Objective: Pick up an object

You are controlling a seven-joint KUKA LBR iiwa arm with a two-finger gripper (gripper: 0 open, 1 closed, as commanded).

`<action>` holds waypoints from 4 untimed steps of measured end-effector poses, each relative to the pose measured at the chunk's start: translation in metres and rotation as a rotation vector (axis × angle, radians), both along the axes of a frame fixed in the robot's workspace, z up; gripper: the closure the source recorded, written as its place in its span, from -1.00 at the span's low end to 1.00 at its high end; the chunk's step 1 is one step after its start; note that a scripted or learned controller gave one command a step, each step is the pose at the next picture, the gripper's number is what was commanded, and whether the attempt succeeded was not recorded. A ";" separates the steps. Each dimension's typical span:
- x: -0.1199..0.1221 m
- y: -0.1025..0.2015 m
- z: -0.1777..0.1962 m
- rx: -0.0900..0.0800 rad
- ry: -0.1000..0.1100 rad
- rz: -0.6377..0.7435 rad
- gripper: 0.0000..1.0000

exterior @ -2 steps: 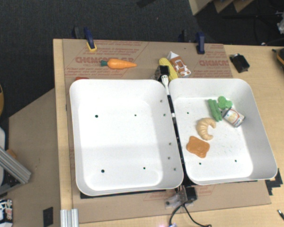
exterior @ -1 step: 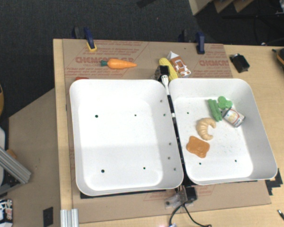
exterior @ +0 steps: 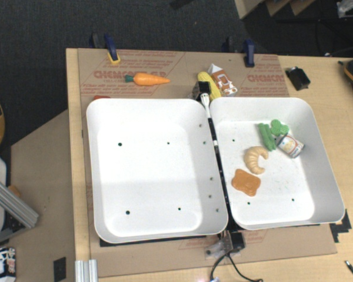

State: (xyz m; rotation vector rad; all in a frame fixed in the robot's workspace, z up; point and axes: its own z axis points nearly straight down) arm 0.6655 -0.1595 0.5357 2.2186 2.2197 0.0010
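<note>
A: Where are the objects?
B: 4 lie in the right bin [exterior: 320, 181]: croissant [exterior: 256, 159], flat orange piece [exterior: 246, 183] just beside it, green toy [exterior: 272, 133] touching a small can [exterior: 289, 146].
A: Outside?
B: 1 carrot [exterior: 147, 80] behind the left bin [exterior: 106, 157].

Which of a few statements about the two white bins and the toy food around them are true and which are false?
1. The croissant lies in the right bin. True.
2. The carrot lies in the left bin. False: it lies on the cardboard behind that bin.
3. The small can lies beside the green toy. True.
4. The flat orange piece lies outside both bins. False: it lies in the right bin, near the croissant.
</note>
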 end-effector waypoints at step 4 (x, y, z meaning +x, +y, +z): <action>-0.077 0.066 -0.449 -0.004 -0.007 0.000 -1.00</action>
